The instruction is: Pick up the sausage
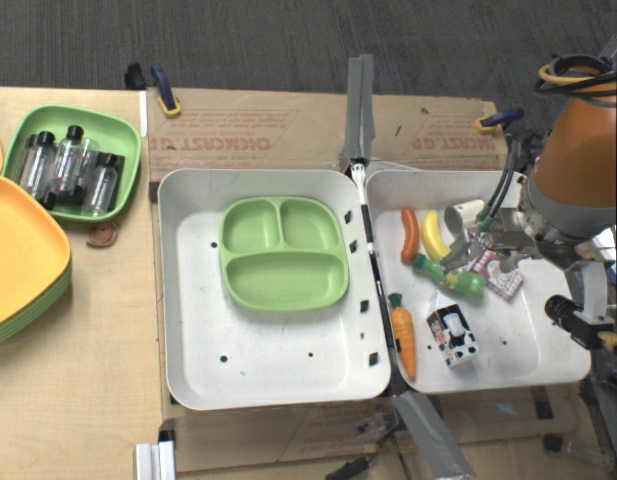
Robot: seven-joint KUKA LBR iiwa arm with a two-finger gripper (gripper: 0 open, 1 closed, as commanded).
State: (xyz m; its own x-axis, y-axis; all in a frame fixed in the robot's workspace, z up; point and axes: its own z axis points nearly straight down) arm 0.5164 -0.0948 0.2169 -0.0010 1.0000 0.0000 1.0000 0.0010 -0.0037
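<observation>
Right of centre, the gripper [475, 251] hangs over the right bin [528, 368] (grip state unclear), above a green toy [458, 280]. The sausage [410, 235] lies just left, beside a banana [433, 236]; a carrot [404, 340] sits lower. The left bin [188, 348] holds a green divided plate [284, 254]

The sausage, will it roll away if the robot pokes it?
Probably, yes. The sausage looks round and smooth, so a sideways nudge could roll it. The banana lying close beside it might stop it. Its glossy skin may be slippery to pinch.
</observation>
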